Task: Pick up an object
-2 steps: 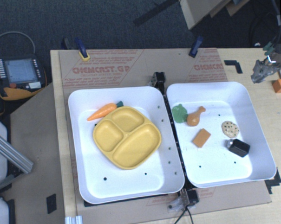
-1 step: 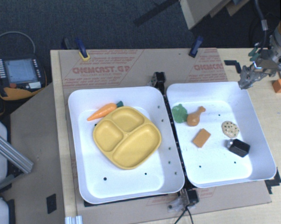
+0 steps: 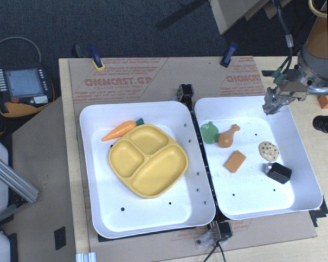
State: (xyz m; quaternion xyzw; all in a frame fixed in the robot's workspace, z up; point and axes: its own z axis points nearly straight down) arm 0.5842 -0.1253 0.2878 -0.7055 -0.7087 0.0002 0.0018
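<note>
The jaws sit at the upper right of the frame, over the top right corner of the right bin (image 3: pixel 304 165). They are small and dark against the rim, so I cannot tell how far apart they stand, and nothing can be seen between them. The gripper (image 3: pixel 271 108) hangs from a grey wrist that enters from the right edge.

Right bin, below and left of the jaws: a speckled cookie (image 3: pixel 268 150) near the right wall, a black block (image 3: pixel 278 172) just below it. Toward the middle lies an orange block (image 3: pixel 235 161). Above it a drumstick (image 3: pixel 228 136) lies tilted, its thick end beside a green leafy piece (image 3: pixel 209 132) close to the left wall. All are well apart from the jaws.

Left bin (image 3: pixel 151 220): a yellow divided plate (image 3: pixel 148 160) sits in the centre, turned at an angle. A carrot (image 3: pixel 119 129) lies just off its upper left edge, green top pointing right.

Both bins rest on a cardboard sheet (image 3: pixel 161 76) on the desk. A handheld control screen (image 3: pixel 23 85) lies at upper left.
</note>
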